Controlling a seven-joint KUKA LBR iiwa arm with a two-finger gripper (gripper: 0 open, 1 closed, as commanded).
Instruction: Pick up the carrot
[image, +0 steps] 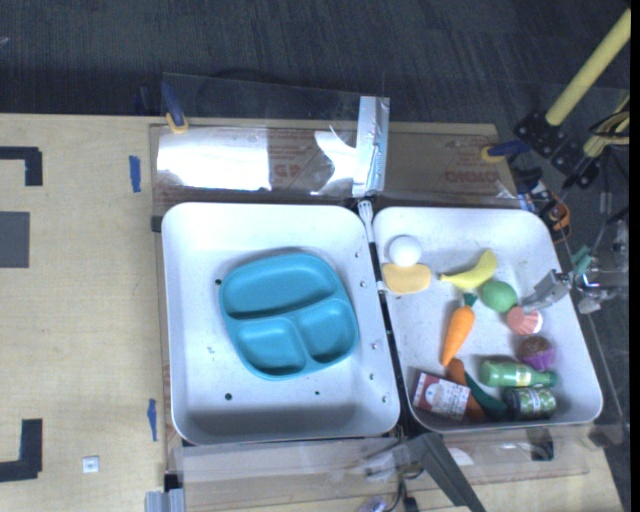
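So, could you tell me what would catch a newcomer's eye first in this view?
Probably the blue divided plate, alone in the left bin. Next, the bright clutter in the right bin: the orange carrot lying near its middle, below a yellow banana and a green ball. The gripper sits at that bin's right rim.

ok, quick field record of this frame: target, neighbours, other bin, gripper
target: carrot, lying in the right bin, leafy end toward the far side
neighbours: banana and green ball just beyond its top; bottles near its tip
left bin: blue divided plate
gripper: at the right bin's right rim, apart from the carrot
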